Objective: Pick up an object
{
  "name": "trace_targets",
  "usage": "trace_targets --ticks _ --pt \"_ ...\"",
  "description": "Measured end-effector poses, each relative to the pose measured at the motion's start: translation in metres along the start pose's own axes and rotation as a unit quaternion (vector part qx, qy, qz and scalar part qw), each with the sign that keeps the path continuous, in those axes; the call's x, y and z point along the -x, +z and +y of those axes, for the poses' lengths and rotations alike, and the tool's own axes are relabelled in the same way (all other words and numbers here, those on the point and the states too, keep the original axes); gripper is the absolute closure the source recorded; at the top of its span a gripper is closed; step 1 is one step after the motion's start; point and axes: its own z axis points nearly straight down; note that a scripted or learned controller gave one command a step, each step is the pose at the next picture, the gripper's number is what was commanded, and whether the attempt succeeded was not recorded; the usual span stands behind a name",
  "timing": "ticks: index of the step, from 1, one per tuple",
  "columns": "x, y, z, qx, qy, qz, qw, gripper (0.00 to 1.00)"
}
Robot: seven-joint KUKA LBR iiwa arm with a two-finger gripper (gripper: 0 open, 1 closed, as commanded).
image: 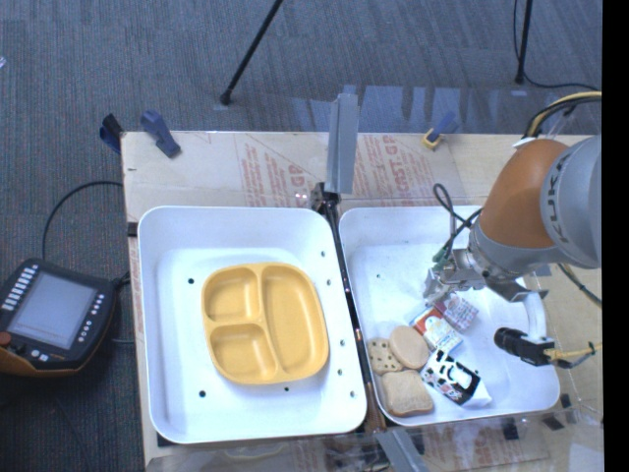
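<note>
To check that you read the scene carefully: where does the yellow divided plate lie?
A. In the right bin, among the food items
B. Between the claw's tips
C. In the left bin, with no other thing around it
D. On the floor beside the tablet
C: the yellow divided plate lies flat in the left bin, while the cookies and packets sit in the right bin near the claw.

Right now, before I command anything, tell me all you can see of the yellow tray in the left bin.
The yellow tray is a rounded-square divided plate, plastic by its look, with three compartments: two smaller on its left side, one long on its right. It lies flat, slightly rotated, near the middle of the left bin. Nothing lies in its compartments and nothing touches it but the bin floor.
</note>
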Motion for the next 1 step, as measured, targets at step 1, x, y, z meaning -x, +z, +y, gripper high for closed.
trace_targets --ticks 1 --pt "-0.0003 0.0009 -0.0005 -0.001 0.0 0.0 1.0 0.0"
